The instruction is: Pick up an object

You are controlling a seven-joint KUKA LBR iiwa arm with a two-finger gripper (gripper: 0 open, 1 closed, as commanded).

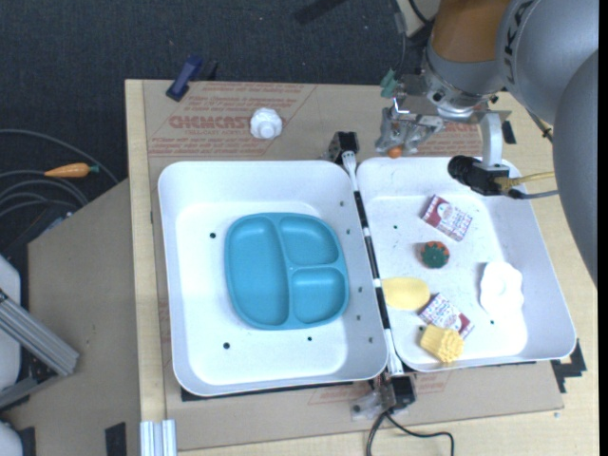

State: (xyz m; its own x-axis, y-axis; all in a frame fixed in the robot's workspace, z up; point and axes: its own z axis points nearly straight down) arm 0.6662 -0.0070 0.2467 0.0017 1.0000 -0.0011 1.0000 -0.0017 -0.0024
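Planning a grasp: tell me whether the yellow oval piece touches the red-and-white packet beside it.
Touching. The camera view shows the yellow oval piece meeting the red-and-white packet edge to edge, no white between.

Right bin (541, 255) holds two red-white packets (446, 218), a dark ball (435, 254), yellow pieces (407, 293) and a white lump (501, 286).

1. Light fell evenly from above, bright on the two shallow white plastic bins (190, 255).
2. The blue three-compartment tray (285, 269) cast only a thin soft shadow on the left bin's floor.
3. Beyond the bins, the dark carpet (76, 27) stayed dim.
4. The grey robot arm (560, 55) looked soft and slightly blurred.
5. Detail was grainy throughout.
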